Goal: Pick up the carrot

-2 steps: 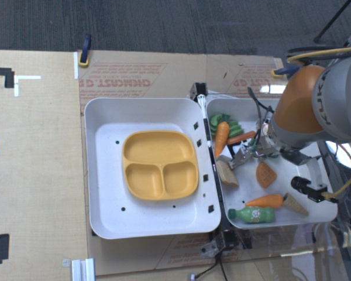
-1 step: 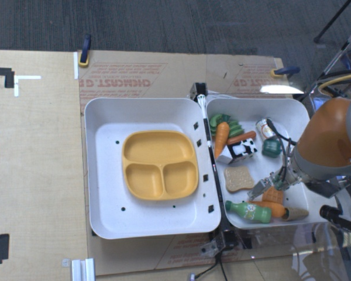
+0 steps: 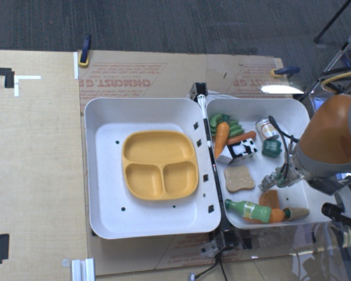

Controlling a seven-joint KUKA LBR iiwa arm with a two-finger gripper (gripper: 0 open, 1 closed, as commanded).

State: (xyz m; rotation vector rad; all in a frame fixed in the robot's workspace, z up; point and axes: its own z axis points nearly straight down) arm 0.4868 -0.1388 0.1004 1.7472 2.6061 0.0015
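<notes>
Orange and slim, one carrot (image 3: 222, 136) lies against the left wall of the right bin (image 3: 298, 108), leafy end up, untouched. One hand (image 3: 273, 180) hovers low over one bread slice (image 3: 240, 180) and one bottle (image 3: 248, 210); whether it is spread or pressed together I cannot tell. One yellow tray (image 3: 159, 164) sits in the left bin (image 3: 99, 174), seemingly awaiting food.

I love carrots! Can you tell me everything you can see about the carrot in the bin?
The carrot is orange and looks like a plastic toy, with green leaves at its top end. It lies slanted in the right bin, near the bin's left wall, leaves toward the far side and tip pointing toward the slice of bread. Its tip end lies against a black-and-white toy.
</notes>
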